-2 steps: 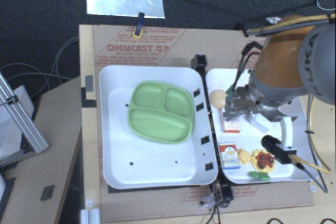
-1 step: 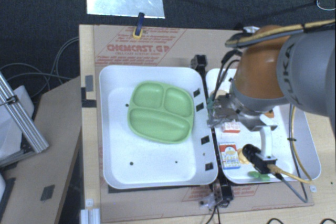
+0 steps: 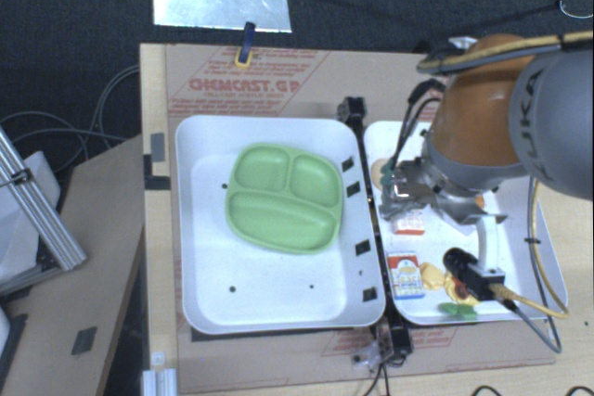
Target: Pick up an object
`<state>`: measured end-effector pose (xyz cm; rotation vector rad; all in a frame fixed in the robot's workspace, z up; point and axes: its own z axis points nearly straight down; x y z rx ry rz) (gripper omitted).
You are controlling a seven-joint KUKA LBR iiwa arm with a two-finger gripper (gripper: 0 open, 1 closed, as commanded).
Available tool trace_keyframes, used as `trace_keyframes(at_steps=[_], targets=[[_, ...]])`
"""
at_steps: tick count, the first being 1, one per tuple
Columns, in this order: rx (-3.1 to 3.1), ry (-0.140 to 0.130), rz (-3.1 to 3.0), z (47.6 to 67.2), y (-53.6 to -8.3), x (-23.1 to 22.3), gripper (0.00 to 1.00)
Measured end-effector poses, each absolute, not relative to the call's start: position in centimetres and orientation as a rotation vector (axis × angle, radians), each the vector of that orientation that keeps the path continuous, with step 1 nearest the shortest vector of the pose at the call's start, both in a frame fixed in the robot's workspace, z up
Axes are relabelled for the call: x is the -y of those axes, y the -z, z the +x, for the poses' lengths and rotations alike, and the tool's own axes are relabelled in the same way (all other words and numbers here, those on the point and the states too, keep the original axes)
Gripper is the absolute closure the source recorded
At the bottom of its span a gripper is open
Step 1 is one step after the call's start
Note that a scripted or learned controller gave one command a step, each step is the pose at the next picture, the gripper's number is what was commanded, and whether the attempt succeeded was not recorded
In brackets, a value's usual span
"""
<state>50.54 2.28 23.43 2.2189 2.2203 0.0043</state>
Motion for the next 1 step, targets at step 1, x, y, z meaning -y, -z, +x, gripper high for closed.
trace_keyframes(at_steps=[1], targets=[[-2.227, -0.003, 2.215, 50.36, -23.32, -3.17, 1.0]])
